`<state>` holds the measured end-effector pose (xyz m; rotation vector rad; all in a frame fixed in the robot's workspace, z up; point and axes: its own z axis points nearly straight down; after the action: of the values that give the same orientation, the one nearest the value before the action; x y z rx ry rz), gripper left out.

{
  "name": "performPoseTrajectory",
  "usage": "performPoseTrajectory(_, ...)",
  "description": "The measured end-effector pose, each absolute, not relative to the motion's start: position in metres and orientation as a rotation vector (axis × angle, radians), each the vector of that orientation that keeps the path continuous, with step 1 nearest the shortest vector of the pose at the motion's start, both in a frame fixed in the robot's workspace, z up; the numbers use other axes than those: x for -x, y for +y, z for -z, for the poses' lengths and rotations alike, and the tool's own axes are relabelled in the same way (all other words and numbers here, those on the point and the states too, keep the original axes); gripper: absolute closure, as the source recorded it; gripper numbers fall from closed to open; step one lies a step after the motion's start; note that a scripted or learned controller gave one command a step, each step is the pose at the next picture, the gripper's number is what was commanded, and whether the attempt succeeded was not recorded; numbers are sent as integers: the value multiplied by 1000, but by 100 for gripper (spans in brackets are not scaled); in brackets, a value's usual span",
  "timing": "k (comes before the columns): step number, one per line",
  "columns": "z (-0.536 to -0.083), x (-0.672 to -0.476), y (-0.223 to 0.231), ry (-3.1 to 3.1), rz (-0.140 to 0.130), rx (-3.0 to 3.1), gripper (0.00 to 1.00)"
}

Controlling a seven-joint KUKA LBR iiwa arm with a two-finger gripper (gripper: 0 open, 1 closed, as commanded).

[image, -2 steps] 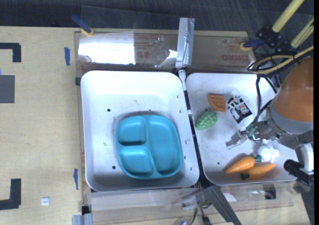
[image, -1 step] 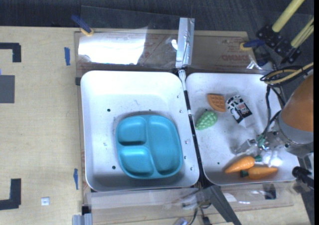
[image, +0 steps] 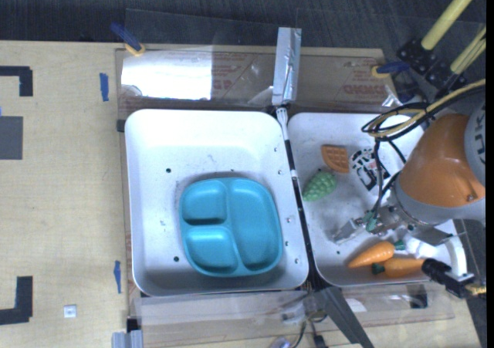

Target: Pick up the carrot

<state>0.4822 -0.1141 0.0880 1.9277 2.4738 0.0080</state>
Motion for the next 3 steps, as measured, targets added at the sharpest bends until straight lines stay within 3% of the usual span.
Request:
performPoseTrajectory(1,-101,-479,-157,2393,0,-2031,0)
performPoseTrajectory(2,-88,-482,-107,2395,-5,-2023,0)
performPoseTrajectory(3,-87,-481,-177,2571,-1,-1788,0)
